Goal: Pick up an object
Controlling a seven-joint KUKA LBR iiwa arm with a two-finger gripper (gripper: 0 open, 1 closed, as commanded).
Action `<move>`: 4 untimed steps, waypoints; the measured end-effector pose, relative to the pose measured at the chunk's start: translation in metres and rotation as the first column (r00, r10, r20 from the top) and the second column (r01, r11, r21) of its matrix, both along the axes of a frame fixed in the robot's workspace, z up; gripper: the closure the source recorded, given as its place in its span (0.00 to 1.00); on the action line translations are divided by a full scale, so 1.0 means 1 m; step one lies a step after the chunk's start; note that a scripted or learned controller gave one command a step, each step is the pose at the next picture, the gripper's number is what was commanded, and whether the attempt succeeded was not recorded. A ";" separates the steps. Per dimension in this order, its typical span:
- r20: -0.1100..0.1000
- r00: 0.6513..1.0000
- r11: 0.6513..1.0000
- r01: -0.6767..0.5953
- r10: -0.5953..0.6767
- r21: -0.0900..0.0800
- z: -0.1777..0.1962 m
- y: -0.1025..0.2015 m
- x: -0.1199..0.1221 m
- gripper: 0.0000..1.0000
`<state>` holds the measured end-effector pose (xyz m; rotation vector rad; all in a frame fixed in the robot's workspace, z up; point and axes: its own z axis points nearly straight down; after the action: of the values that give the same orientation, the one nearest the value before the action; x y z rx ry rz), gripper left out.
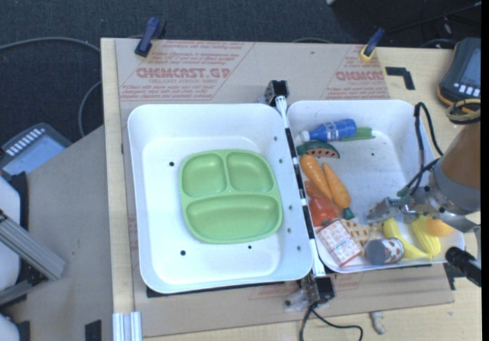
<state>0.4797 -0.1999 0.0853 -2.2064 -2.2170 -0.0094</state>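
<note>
Green tray (pixel 229 196) – left bin (pixel 153 179).

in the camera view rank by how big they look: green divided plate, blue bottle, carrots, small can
1. green divided plate, by far the largest
2. carrots and blue bottle: look alike in size, not ranked
3. small can, smallest

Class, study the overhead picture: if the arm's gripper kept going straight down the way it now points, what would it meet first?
Probably the yellow banana-like toy at the right bin's near corner, just below the gripper. The can lies close beside it. Depth is hard to judge from this slanted view, so bare bin floor remains possible.
</note>
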 end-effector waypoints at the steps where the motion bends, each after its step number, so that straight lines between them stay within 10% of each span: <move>1: 0.010 1.000 1.000 0.002 -0.002 -0.010 0.011 -0.003 0.002 1.00; 2: 0.007 1.000 1.000 0.003 -0.003 -0.014 0.079 0.051 0.043 1.00; 3: 0.006 1.000 1.000 0.004 -0.004 -0.014 0.079 0.051 0.042 0.00; 4: 0.009 1.000 1.000 0.006 -0.006 -0.016 0.002 -0.012 0.030 0.00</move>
<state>0.5099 -0.2114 0.0871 -2.2258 -2.2228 -0.0009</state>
